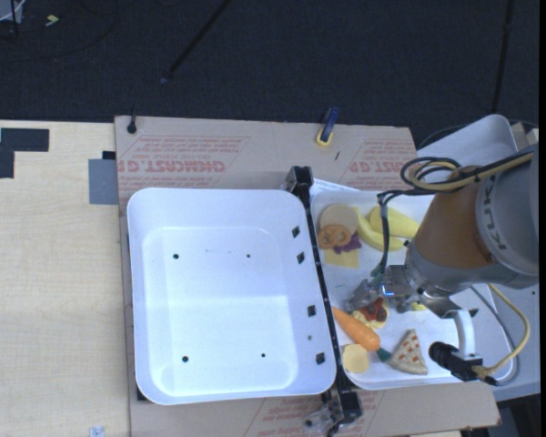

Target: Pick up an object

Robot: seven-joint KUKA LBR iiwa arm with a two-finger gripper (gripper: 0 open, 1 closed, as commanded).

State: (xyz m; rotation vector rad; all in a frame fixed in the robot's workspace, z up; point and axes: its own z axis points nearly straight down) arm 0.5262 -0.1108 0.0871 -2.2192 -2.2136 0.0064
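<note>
Grey arm (505, 217) reaching in from right, orange-banded wrist lowered, hand (371, 295) pointing left

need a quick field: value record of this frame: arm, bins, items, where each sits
arm: reaches in from the right, gripper low over the right bin
left bin: white, beside the right bin
carrot: right bin, near the divider, just below the gripper
pizza slice: right bin, front
banana: right bin, back
small red item: by the gripper, too small to identify
</note>
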